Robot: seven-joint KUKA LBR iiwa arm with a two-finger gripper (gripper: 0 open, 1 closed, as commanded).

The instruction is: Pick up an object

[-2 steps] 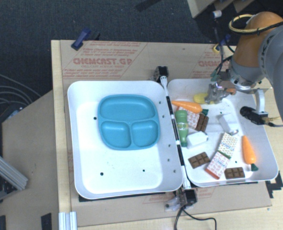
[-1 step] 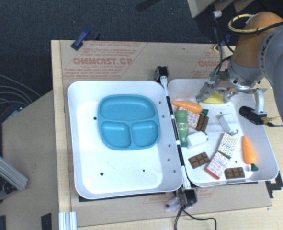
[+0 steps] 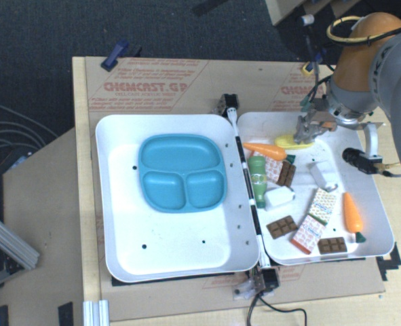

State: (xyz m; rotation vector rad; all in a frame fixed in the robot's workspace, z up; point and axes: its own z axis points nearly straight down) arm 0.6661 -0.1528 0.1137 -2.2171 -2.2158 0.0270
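Observation:
The right bin [image 3: 378, 217] holds several small items. A yellow banana-shaped piece [image 3: 288, 142] lies at its back, and an orange carrot [image 3: 264, 150] lies just left of it. My gripper [image 3: 307, 131] hangs low at the yellow piece's right end, touching it or nearly so. The grey arm with its orange band [image 3: 363, 43] reaches in from the upper right. A green bottle [image 3: 257, 175] lies along the bin's left wall. Nearby are a white block [image 3: 279, 197] and a brown chocolate bar [image 3: 286, 173].
Two patterned wafer packs [image 3: 324, 204], two more chocolate bars [image 3: 281, 226] and a second carrot [image 3: 352, 212] fill the right bin's front half. The left bin [image 3: 112, 202] holds a blue divided plate [image 3: 182, 172]. A black clip [image 3: 228, 103] sits between the bins at the back.

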